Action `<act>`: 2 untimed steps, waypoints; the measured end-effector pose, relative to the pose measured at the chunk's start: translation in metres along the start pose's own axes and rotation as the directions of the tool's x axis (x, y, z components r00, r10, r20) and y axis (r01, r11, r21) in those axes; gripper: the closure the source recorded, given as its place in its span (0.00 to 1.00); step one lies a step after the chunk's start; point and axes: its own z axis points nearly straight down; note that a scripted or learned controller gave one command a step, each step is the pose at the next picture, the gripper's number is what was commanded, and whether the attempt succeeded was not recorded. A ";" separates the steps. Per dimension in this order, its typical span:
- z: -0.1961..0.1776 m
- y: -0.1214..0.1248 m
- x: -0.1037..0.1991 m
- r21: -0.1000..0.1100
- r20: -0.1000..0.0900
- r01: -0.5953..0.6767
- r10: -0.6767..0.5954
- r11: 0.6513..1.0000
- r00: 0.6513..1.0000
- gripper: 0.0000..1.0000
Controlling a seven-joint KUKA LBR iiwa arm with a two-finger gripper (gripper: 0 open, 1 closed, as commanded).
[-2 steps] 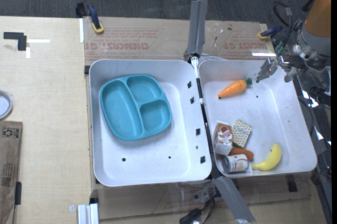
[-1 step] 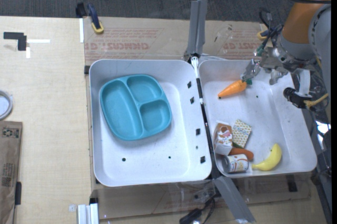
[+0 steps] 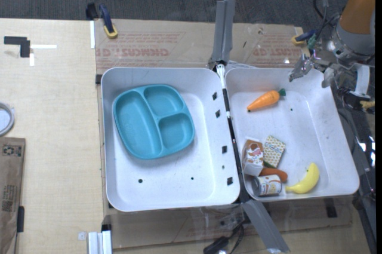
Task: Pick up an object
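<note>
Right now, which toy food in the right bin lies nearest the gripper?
The carrot, alone near the bin's back; the gripper is beyond that back edge. The banana lies at the front.

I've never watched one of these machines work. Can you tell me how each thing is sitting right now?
Carrot: lying flat, right bin, alone.
Banana: lying by the front wall.
Can: on its side.
Small cartons: lying together.
Blue plate: upright, nothing on it, left bin.
Gripper: above the right bin's far edge, holding nothing.
</note>
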 end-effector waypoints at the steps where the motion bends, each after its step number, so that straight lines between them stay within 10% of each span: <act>1: 0.080 -0.005 0.027 -0.002 -0.001 0.054 -0.054 0.999 0.999 0.00; 2: 0.093 -0.062 0.045 0.003 -0.003 0.385 -0.385 0.923 0.923 0.00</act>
